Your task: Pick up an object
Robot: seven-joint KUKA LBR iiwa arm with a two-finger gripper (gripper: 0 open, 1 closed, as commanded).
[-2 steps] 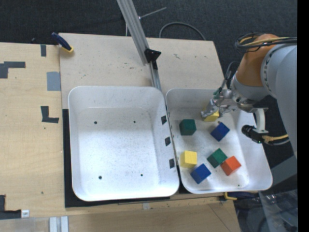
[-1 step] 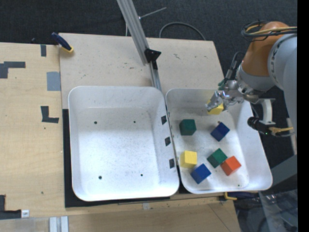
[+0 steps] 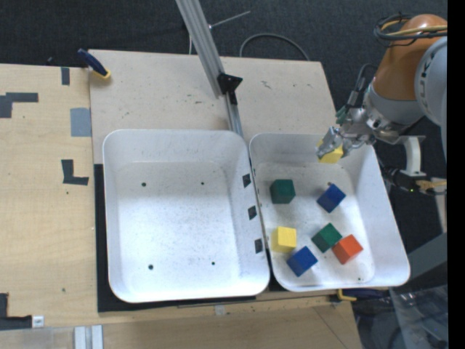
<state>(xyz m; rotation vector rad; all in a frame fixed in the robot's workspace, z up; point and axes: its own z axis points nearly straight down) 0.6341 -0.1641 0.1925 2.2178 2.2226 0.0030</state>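
My gripper [image 3: 332, 150] hangs over the far right corner of the right bin [image 3: 385, 217], shut on a small yellow block [image 3: 332, 155] that shows between its fingers, lifted off the bin floor. Below it in the same bin lie a green cube [image 3: 282, 191], a blue cube [image 3: 331, 197], a yellow cube [image 3: 285, 238], a second green cube [image 3: 327, 236], an orange cube [image 3: 348, 248] and another blue cube [image 3: 301, 260].
The left bin [image 3: 116, 195] lies beside the right one, sharing a middle wall. A slanted metal bar [image 3: 207, 42] runs down from the top to the bins' junction. A blue and yellow clamp [image 3: 94, 63] lies on the bench at far left.
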